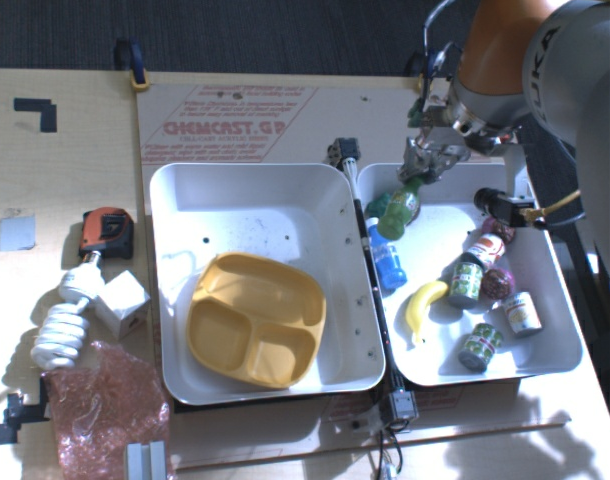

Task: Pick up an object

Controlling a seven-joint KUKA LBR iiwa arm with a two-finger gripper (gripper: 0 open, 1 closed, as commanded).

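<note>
**A:** You had the bench point(75, 168) carrying two bins. The left bin point(175, 268) held a yellow divided tray point(255, 318). The right bin point(560, 338) held the clutter: a blue bottle point(388, 265), a banana point(422, 308) and small cans toward four o'clock.

**B:** And the arm point(525, 38)?

**A:** It reached in from two o'clock. The jaws point(422, 173) sat at the right bin's eleven o'clock corner, directly over a green bottle point(396, 211). I couldn't tell whether they gripped it.

**B:** So which step?

**A:** The grasp itself, I'd judge. Your next move called for a straight lift, confirming the bottle came along.
</note>
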